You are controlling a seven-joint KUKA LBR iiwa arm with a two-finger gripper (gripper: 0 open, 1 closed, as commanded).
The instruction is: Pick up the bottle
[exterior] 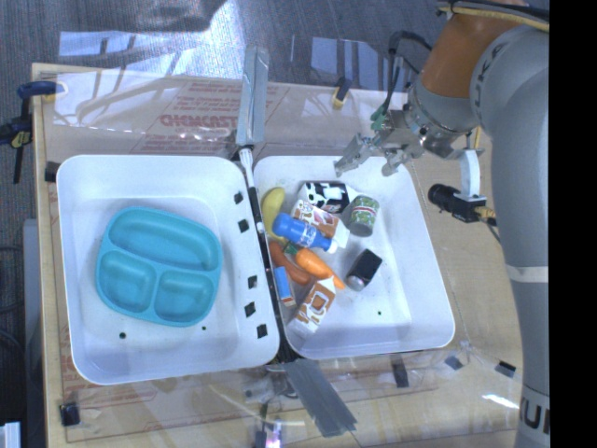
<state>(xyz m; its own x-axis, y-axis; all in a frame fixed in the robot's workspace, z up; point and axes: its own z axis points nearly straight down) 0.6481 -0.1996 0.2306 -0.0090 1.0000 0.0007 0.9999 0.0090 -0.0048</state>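
The gripper (371, 160) hangs over the far rim of the right bin (424, 278), its two fingers (349, 160) spread apart with nothing between them. Behind it the grey arm (518, 157), with its orange band (462, 45), reaches in from the right side of the view. The bottle (302, 232), blue with a white cap end, lies on its side in the right bin, near the divider between the two bins and well apart from the gripper. It rests on a heap of other things: a yellow banana (272, 204) just beside it toward the far wall, a black and white carton (324, 197) touching it on the far side, an orange carrot (306, 263) just below it, and a brown and white box (317, 303) nearer the front. A green can (363, 214) stands beside the carton, and a small black block (364, 268) lies alone on the bin floor. The left bin (84, 343) holds a blue divided plate (159, 266).
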